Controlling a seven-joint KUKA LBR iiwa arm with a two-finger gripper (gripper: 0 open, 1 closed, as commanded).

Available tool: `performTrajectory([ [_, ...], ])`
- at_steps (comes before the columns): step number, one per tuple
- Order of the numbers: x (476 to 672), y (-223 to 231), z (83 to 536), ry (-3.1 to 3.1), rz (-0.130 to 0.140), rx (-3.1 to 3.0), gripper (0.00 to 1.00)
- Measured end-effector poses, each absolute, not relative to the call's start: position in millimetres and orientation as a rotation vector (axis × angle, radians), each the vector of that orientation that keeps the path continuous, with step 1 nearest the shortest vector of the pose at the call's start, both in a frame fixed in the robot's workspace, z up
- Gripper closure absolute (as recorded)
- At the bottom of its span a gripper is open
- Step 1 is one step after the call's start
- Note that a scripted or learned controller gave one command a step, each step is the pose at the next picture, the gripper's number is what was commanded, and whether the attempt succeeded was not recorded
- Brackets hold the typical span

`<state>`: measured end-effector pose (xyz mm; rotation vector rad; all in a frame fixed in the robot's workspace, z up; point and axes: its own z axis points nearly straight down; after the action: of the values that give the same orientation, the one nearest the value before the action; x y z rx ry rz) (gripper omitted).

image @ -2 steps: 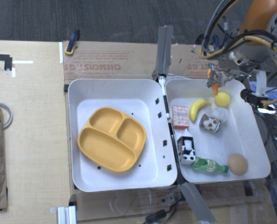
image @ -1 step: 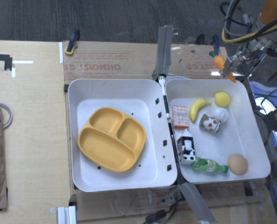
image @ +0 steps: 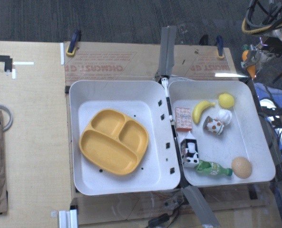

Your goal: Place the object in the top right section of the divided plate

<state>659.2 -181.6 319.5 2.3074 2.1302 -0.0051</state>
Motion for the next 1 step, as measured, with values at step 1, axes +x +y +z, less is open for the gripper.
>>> performTrajectory([
  [1,659.4,-205.8,365.5,1.662,-0.006,2.665,1.00],
])
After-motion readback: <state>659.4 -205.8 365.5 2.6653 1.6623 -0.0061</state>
